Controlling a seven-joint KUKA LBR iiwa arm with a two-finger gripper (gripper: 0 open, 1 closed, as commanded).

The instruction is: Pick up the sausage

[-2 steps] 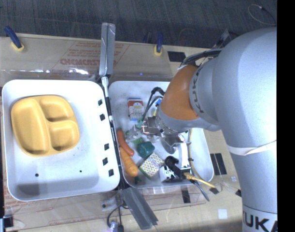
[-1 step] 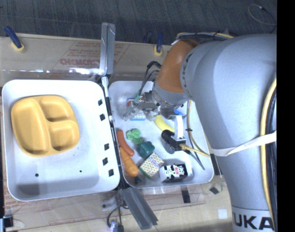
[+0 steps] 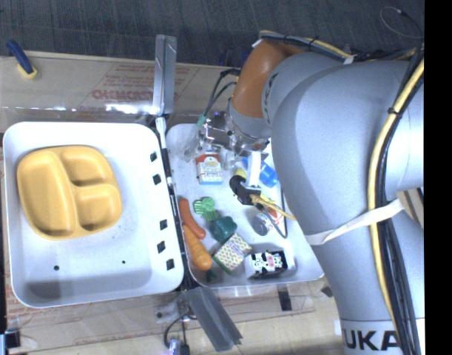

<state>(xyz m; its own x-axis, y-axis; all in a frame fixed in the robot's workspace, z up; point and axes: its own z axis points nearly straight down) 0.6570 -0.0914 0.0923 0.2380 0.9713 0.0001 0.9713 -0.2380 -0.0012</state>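
The sausage (image 3: 191,219) lies along the left wall of the right bin (image 3: 299,272), its lower end touching a carrot (image 3: 201,255); a green toy (image 3: 205,206) and a teal piece (image 3: 224,228) crowd just beside it, with a checkered block (image 3: 231,253) and a black-and-white carton (image 3: 268,262) near. The gripper (image 3: 211,143) hangs over the bin's far end above a small bottle (image 3: 210,169), well apart from the sausage; whether it is open or closed I cannot tell. The left bin (image 3: 85,272) holds a yellow divided tray (image 3: 69,191).
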